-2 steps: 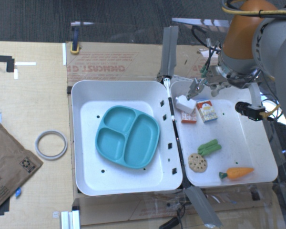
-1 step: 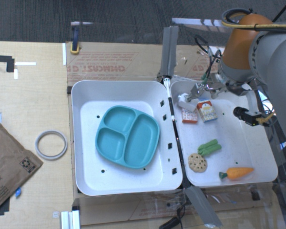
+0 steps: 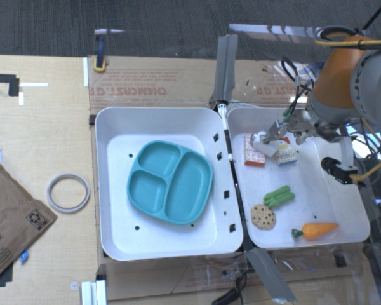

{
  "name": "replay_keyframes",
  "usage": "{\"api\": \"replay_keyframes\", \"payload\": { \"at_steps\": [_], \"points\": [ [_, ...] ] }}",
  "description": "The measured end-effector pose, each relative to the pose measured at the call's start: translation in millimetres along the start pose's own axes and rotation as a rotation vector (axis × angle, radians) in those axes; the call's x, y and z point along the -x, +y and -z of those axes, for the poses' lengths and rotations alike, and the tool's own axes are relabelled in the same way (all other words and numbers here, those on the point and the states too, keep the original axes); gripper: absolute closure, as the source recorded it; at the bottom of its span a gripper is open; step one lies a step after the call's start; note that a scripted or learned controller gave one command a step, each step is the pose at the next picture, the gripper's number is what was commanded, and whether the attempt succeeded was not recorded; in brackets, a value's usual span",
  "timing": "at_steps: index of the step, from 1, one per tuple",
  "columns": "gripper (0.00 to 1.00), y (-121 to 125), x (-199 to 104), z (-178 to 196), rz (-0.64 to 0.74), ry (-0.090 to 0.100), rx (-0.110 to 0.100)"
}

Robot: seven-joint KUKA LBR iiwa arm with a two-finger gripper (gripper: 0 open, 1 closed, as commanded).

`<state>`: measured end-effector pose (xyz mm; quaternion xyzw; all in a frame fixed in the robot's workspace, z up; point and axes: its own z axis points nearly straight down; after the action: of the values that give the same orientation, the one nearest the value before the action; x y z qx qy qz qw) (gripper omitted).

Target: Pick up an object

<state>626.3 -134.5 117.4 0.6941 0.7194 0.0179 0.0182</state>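
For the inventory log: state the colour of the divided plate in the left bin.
Teal blue, plain; the three-section plastic plate shows clearly in the camera view.

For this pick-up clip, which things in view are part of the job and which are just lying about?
Part of the job:
gripper
red-and-white packet
small carton
green toy
cookie
carrot
right bin

Lying about:
teal divided plate in the left bin
tape ring
cardboard box

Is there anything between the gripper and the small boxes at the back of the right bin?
Nothing visible is in the way. The gripper hangs directly over the small white and red carton and the white box with blue print, in the right white bin. The green pea pod, round cookie and orange carrot lie nearer the front.
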Motion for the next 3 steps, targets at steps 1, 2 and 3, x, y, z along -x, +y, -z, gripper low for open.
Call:
{"api": "replay_keyframes", "payload": {
  "at_steps": [1,2,3],
  "points": [
    [0.00,-4.3,1.0,0.2,-0.011,-0.003,0.003],
    [0.00,-10.3,-1.1,0.1,-0.139,-0.002,0.003],
    [0.00,-10.3,7.6,0.1,-0.068,-0.001,0.000]
  ]
}}
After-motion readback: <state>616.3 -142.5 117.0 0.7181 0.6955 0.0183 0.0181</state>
